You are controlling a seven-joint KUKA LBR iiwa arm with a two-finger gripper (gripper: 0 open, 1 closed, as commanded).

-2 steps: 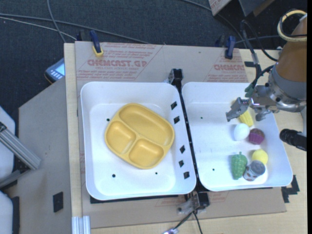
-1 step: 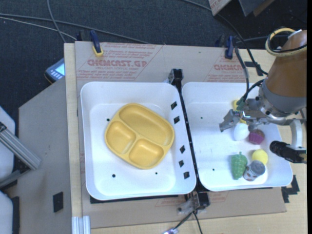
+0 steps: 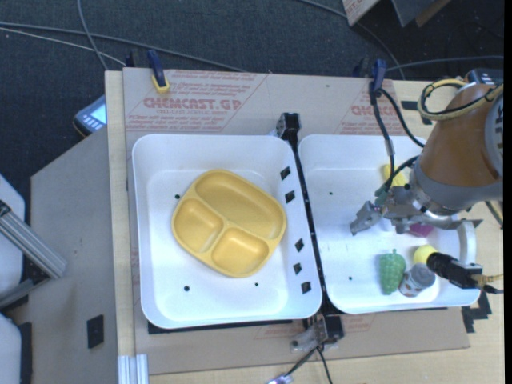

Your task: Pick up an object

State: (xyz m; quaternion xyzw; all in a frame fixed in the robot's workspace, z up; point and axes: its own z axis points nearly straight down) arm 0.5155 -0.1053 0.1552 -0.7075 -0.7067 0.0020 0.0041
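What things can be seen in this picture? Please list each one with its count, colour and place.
bins: 2, white, side by side on the bench
plate: 1, yellow, three compartments, in the left bin
green toy: 1, green, right bin, near its front edge
yellow ball: 1, yellow, right bin, right of the green toy
grey piece: 1, grey, right bin, just below the yellow ball
pink thing: 1, pink, right bin, partly hidden under the arm
clamps: 2, blue, one with a yellow tip, back edge of the bench
board: 1, tan with red print, under the bins
arm: 1, grey and orange, over the right bin
gripper: 1, grey, low in the right bin
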